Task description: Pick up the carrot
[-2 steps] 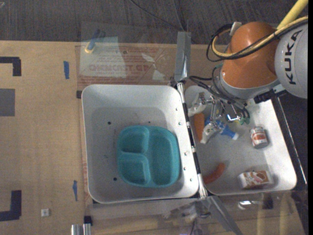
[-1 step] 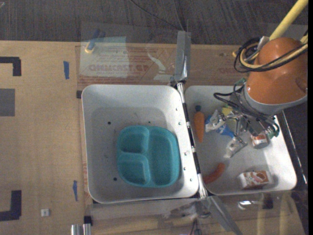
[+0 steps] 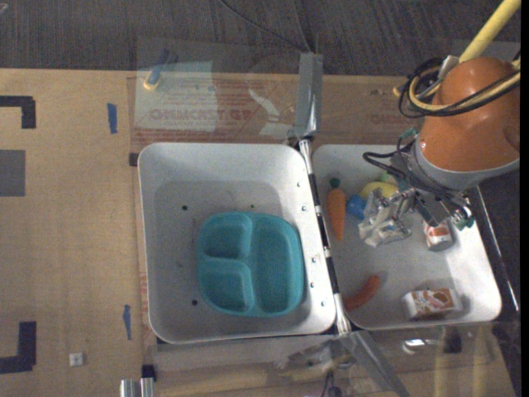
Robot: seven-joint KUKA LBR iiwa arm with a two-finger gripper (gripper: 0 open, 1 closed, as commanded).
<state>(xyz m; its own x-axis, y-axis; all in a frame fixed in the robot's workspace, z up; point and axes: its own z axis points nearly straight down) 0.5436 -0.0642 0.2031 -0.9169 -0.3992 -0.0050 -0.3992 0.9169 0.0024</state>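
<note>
Right white bin (image 3: 475, 275) is crowded up top: orange carrot with green top (image 3: 335, 211) lies along the left wall, small blue block (image 3: 355, 206) just beside it, yellow piece (image 3: 378, 190) behind that. Metal two-finger gripper (image 3: 387, 224) hangs right of them. Bare floor mid-bin, between the carrot and the reddish sausage (image 3: 363, 291). Small printed carton (image 3: 431, 303) sits at the lower right.

Wooden bench (image 3: 66, 246), two white bins (image 3: 165, 304)
</note>
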